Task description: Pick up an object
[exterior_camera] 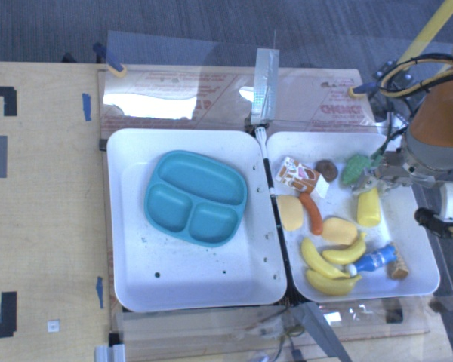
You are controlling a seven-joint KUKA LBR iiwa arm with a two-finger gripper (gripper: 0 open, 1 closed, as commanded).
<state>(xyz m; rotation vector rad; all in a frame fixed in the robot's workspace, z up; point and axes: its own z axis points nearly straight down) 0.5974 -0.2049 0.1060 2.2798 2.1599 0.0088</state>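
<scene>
- The grey arm with the orange band (436,123) reaches in over the right white bin (426,266), and its gripper (385,173) sits low at the bin's upper right; whether it is wide, narrow or holding anything I cannot tell.
- Nearest target: the small yellow block-shaped toy (368,207), just below the gripper toward the near edge, its long axis running roughly top to bottom, leaning slightly.
- Close to the gripper's left, a green leafy toy (355,169).
- Further left: a brown round piece (327,170), a white and orange carton (297,176), an orange carrot-like stick (312,211).
- Lower down, yellow bananas (328,266) and a blue bottle (376,261) lying crosswise.
- Well apart, the left white bin (128,277) holds a blue sectioned plate (195,197).
</scene>
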